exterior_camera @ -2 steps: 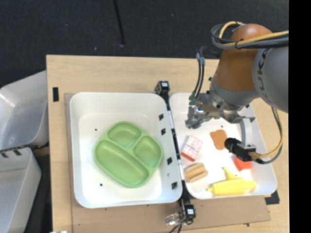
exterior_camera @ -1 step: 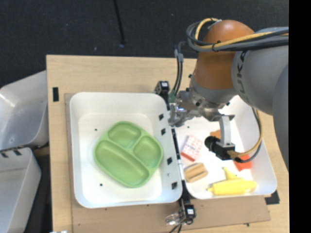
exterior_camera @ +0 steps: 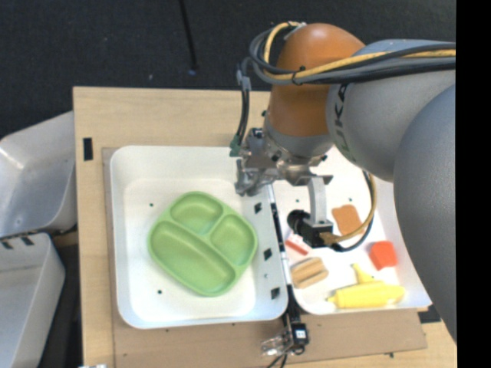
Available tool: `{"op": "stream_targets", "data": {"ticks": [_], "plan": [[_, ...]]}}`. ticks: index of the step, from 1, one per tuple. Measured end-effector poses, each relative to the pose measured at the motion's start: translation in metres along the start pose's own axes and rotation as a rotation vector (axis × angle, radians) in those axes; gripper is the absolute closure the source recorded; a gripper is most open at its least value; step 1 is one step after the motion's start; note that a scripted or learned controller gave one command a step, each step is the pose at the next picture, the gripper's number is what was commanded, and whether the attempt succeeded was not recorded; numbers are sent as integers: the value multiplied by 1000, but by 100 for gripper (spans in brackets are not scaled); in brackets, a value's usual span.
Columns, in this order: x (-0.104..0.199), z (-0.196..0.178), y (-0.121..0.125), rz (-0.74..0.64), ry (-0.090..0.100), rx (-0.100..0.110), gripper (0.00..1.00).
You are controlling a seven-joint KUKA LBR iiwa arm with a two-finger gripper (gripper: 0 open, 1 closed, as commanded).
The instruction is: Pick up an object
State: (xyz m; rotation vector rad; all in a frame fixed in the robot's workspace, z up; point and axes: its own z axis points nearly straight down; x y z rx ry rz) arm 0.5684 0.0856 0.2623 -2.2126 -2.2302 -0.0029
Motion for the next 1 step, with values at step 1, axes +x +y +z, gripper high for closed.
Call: {"op": "stream_targets", "data": {"ticks": [1], "plan": [[-4,0,0,5,-1,1,0]]}}
